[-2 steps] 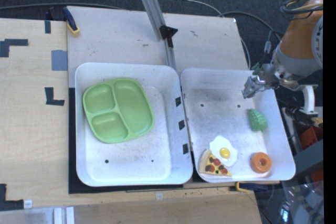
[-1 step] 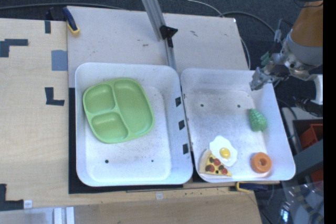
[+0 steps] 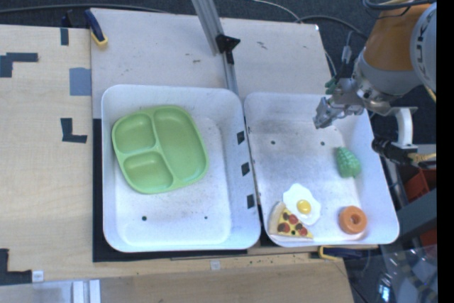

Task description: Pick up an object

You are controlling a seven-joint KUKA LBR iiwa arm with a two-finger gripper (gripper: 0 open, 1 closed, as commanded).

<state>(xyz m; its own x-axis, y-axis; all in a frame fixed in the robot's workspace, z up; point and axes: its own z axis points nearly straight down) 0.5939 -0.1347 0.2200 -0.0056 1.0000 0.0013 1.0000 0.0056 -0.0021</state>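
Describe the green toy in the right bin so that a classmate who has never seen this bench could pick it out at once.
Start at the right bin, the one without the green divided plate. Along its right wall lies a small green bumpy toy, above the orange ring. It is that bin's only green item.

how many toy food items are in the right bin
4: green broccoli-like piece by the right wall, fried egg near the front, pizza slice at the front-left corner, orange donut front right.

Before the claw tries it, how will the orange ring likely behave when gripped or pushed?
The orange ring looks like a small toy doughnut lying flat, so it probably will not roll. Its rounded sides may slip from the fingers. It sits close to the right bin wall, leaving little room.
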